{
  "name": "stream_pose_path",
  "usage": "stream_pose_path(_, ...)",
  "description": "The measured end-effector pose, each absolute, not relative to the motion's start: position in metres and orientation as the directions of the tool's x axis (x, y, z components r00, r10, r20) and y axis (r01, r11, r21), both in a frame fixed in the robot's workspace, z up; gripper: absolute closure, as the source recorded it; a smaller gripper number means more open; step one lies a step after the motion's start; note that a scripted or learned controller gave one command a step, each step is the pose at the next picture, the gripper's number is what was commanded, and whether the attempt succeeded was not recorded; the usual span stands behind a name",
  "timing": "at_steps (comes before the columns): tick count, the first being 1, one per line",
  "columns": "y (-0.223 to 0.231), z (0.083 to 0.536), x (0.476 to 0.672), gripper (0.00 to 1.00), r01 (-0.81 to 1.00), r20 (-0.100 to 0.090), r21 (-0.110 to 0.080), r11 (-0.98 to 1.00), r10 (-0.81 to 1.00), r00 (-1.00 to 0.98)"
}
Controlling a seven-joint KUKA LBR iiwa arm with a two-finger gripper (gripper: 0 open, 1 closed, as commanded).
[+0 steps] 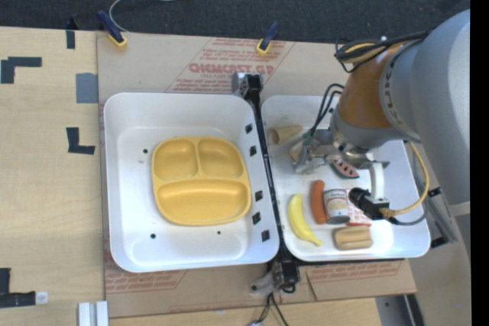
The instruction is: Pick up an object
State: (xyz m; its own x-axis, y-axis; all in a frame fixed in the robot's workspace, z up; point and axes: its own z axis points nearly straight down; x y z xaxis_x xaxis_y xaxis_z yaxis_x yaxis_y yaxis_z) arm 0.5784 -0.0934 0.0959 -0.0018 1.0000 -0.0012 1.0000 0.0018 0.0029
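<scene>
Now the grey two-finger gripper is hovering by the small orange-red plastic sausage (light, stiff, slippery; pinch mid-length); grip state: cannot tell.

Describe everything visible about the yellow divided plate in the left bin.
The yellow divided plate looks like smooth matte plastic, a rounded rectangle with three compartments: two small ones at the far side, one wide one at the near side, split by raised ridges. It lies flat, right way up, about mid-floor in the left white bin, with nothing in its compartments. It touches only the bin floor. The gripper is over the right white bin, away from it.
</scene>
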Motion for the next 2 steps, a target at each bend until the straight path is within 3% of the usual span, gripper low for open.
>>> stream_pose_path(1, -0.093, 0.096, 0.578, 0.0, 1.0, -0.001, 0.003, 0.002, 1.0, -0.002)
stream_pose_path(2, -0.096, 0.086, 0.604, 0.0, 1.0, 0.001, 0.001, 0.001, 1.0, -0.001)
